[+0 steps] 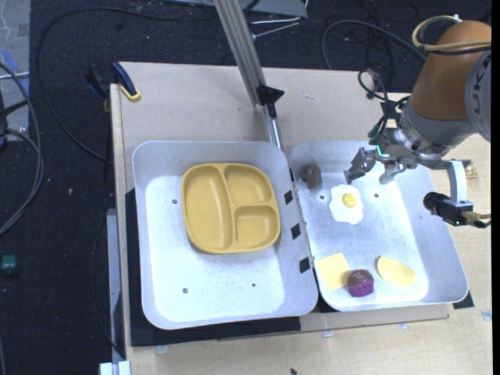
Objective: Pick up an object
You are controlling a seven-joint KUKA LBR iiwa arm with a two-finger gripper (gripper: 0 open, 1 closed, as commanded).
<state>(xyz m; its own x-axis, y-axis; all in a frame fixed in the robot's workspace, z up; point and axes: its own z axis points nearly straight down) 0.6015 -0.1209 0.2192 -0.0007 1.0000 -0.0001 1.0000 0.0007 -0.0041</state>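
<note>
The camera view was taken from above a bench (pixel 195 92) on which two white bins were set side by side. The left bin (pixel 156 287) was occupied near its middle by a yellow tray (pixel 231 207) with three compartments, lying flat. The arm (pixel 449 73), grey with an orange section, was seen reaching in from the right over the upper part of the right bin (pixel 437 256). The gripper (pixel 373 169) was held above that bin's upper area, with its fingers parted and nothing seen between them. Five small items were scattered in the right bin. A fried egg (pixel 346 205) lay just below and left of the gripper, apart from it. A yellow slice (pixel 332 271) was placed near the lower left corner, with a purple lump (pixel 360 283) just beside it to the right. A yellow wedge (pixel 395 271) was found further right, near the lump. A brown ball (pixel 311 175) rested near the bin's upper left edge, close to the divide between the bins.
</note>
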